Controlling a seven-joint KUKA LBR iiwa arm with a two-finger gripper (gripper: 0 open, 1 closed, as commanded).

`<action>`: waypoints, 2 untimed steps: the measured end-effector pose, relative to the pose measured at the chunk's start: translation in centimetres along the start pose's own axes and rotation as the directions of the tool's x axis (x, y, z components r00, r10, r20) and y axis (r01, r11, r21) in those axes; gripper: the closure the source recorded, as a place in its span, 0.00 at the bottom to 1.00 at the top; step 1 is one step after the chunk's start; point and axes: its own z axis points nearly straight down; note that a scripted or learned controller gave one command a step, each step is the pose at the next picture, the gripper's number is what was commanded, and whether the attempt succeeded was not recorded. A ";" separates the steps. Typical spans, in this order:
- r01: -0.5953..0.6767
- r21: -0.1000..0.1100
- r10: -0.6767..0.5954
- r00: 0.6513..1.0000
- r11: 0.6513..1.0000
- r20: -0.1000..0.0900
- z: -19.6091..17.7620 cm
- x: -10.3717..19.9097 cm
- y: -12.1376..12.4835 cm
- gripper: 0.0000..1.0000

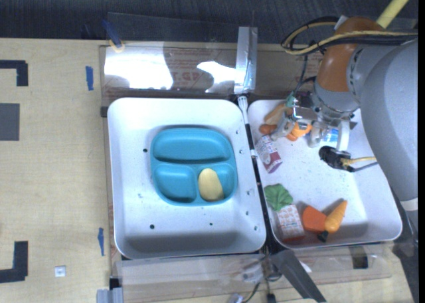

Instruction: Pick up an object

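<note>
A wooden bench (46,182) holds two shallow white bins side by side, seen from above at a slant. The left bin (126,228) holds a blue divided tray (186,145), and a yellow, egg-shaped object (210,184) rests in the tray's lower right compartment, kept from rolling by the divider walls.

The right bin (382,225) holds the loose items on offer for picking. Near its front edge lie a green leafy piece (278,195), a small printed carton (289,222) and an orange carrot-like piece (336,215), close together. At the far left corner lie a small packet (269,153) and an orange item (295,132).

The grey arm reaches in from the right, its gripper (323,132) low over that far cluster, probably lining up a grasp. Nothing visibly sits between its parts, and how it stands cannot be told from here.
</note>
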 end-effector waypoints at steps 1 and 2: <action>0.000 0.014 0.000 1.000 1.000 0.005 -0.7 -0.2 -0.3 1.00; 0.365 0.012 -0.365 0.931 0.931 0.001 -2.0 -1.4 -0.3 1.00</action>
